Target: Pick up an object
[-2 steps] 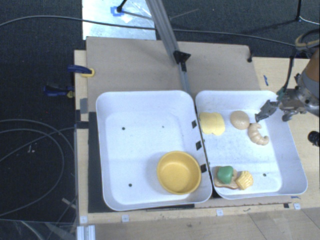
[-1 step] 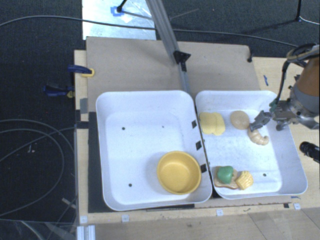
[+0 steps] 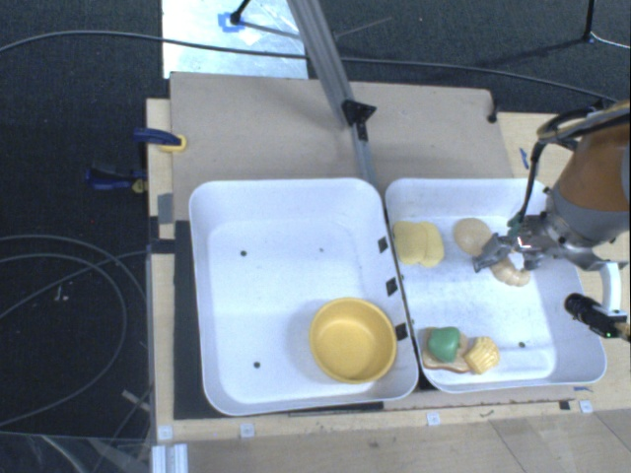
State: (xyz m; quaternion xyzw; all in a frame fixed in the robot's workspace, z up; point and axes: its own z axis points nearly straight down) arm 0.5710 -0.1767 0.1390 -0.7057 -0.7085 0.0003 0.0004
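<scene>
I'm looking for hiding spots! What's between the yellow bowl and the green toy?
In the camera view, the touching rims of the two bins lie between the yellow bowl and the green toy.

Grey KUKA arm point(image 3: 592, 227), broad orange band point(image 3: 598, 170) above wrist; thin black cable point(image 3: 533, 170) looping alongside; metallic two-finger gripper point(image 3: 496, 257).

A tan bench point(image 3: 296, 126) carries two shallow white bins side by side, the left bin point(image 3: 212, 264) touching the right bin point(image 3: 567, 358) along their inner walls. A slanted metal pole point(image 3: 320, 42) crosses the bench's far side; blue-and-yellow clamps point(image 3: 158, 140) grip its left edge.
</scene>
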